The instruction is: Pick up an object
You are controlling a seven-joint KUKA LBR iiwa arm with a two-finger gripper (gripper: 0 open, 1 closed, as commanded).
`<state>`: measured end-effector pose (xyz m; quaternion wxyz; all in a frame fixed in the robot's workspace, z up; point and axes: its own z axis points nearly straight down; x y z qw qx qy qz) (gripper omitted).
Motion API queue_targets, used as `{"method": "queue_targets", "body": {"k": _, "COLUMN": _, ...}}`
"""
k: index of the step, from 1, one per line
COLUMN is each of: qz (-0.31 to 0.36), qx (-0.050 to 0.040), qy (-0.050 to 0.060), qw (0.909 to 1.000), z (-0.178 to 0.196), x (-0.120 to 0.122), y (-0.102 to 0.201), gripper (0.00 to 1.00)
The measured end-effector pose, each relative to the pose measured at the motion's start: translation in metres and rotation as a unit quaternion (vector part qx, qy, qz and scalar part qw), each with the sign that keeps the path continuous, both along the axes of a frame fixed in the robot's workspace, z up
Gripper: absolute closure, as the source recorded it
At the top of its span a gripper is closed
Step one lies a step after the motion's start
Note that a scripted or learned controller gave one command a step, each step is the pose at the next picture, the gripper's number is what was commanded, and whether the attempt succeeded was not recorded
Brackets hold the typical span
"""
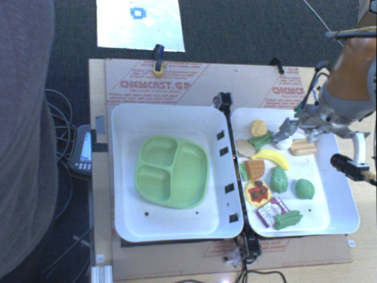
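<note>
The bench (194,75) stands on dark carpet and is topped with a board printed in red lettering; a white sheet with a blue mark (139,15) lies on the floor beyond its far edge. Two shallow white bins sit side by side on it.

The left bin (126,122) carries a green compartment tray (172,171) near its centre.

The right bin (344,211) carries toy food:
- a yellow piece (258,127) near the far edge, with a green vegetable (260,139) just beside it;
- a tan piece (245,148) against the left wall;
- a banana (271,157) mid-bin, with an orange waffle-like block (255,169) and a green broccoli-like piece (278,180) just beside it;
- a round green piece (304,188) toward the right;
- a yellow slice with red toppings (258,192), a red packet (271,210) and a green pod (287,219) near the front edge;
- a hot-dog bun (303,148) toward the far right.

The arm (353,81) reaches over the far right corner of the right bin. The gripper (292,130) sits low beside a white object (284,141), between the green vegetable and the bun. Finger spread cannot be told, and no object is seen between the fingers.
</note>
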<state>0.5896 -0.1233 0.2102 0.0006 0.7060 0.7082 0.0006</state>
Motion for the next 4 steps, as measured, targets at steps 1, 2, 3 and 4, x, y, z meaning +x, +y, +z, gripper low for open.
{"method": "queue_targets", "body": {"k": 1, "qz": -0.002, "qx": -0.0004, "qy": 0.002, "qw": 1.0000, "z": -0.132, "x": -0.010, "y": -0.024, "gripper": 0.00}}
{"method": "queue_targets", "body": {"k": 2, "qz": -0.001, "qx": -0.0005, "qy": -0.001, "qw": 1.0000, "z": -0.115, "x": -0.007, "y": -0.023, "gripper": 1.00}}
{"method": "queue_targets", "body": {"k": 3, "qz": 0.005, "qx": -0.0012, "qy": -0.012, "qw": 0.9999, "z": 0.046, "x": 0.073, "y": 0.023, "gripper": 1.00}}
{"method": "queue_targets", "body": {"k": 4, "qz": 0.004, "qx": 0.0024, "qy": 0.003, "qw": 1.0000, "z": 0.002, "x": 0.031, "y": 0.107, "gripper": 1.00}}
